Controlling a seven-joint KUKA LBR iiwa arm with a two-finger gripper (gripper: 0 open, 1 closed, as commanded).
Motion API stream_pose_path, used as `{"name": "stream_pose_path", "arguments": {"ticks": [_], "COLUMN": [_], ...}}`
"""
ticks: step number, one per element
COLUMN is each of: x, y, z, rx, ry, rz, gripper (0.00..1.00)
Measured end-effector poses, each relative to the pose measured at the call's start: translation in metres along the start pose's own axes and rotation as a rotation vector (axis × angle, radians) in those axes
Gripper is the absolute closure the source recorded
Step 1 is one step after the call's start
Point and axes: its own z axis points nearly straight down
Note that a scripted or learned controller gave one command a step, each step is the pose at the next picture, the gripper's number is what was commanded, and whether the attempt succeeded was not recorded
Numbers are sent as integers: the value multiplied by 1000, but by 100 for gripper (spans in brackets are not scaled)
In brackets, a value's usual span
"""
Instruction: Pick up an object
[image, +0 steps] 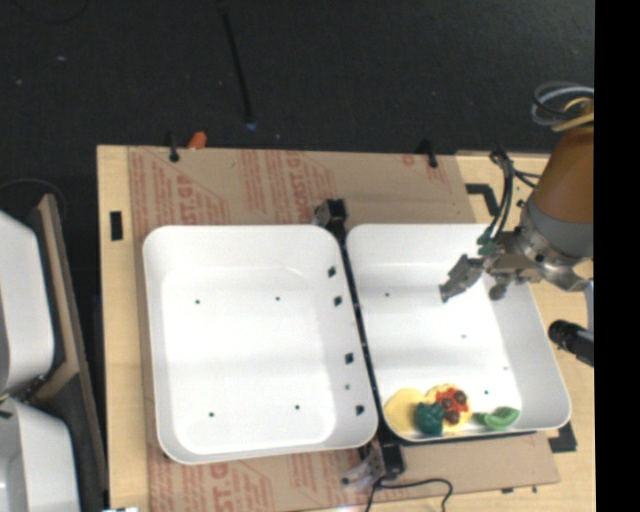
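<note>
The bench (120, 330) carries a sheet of printed cardboard (250, 190), and on that sit the two shallow white bins, side by side and touching along a row of dark clips (345, 300); I'd guess the clips are there to stop the bins drifting apart. The left bin (250, 330) has nothing in it that I can make out beyond a few small dark dots on its floor.

The arm (565, 190) comes in over the right edge of the bench, its orange band uppermost, and hangs above the far right part of the right bin (410, 250). The gripper (478, 282) points down and inward toward the bin floor, its two fingers parted with nothing between them, so it is released and carrying nothing.

The things to pick lie well apart from it, bunched in the right bin's near corner: a yellow piece (402, 408), a teal piece (430, 420), something red and dark (452, 400) and a green piece (497, 416), close together against the rim. Packed like that, singling one out looks awkward.
</note>
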Motion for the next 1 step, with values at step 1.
{"name": "stream_pose_path", "arguments": {"ticks": [1], "x": [-10], "y": [-58], "z": [-8], "rx": [0], "ry": [0], "rz": [2], "gripper": [0]}}
